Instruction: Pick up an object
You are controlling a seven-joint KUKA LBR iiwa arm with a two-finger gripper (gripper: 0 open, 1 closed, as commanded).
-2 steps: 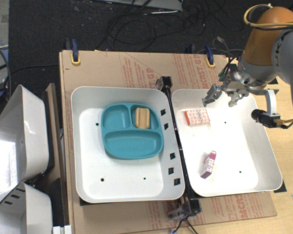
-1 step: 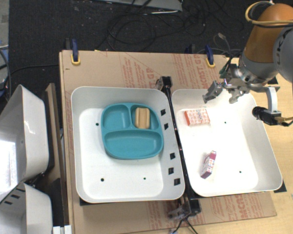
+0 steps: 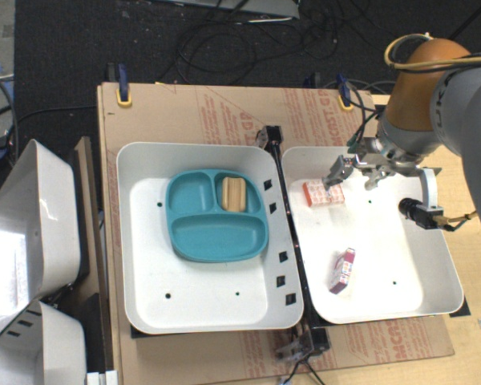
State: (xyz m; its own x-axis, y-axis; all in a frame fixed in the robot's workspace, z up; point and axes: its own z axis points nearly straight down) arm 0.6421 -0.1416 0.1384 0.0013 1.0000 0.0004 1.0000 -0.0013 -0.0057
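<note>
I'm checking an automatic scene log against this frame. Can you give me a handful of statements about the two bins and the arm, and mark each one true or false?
1. A teal divided tray lies in the left bin. True.
2. A tan block sits in one of the tray's upper compartments. True.
3. The red and white packet lies in the left bin. False: it lies in the right bin, near its upper left.
4. The gripper hangs over the teal tray. False: it is over the right bin, just right of the packet.
5. A small purple and white box lies in the right bin, apart from the packet. True.
</note>
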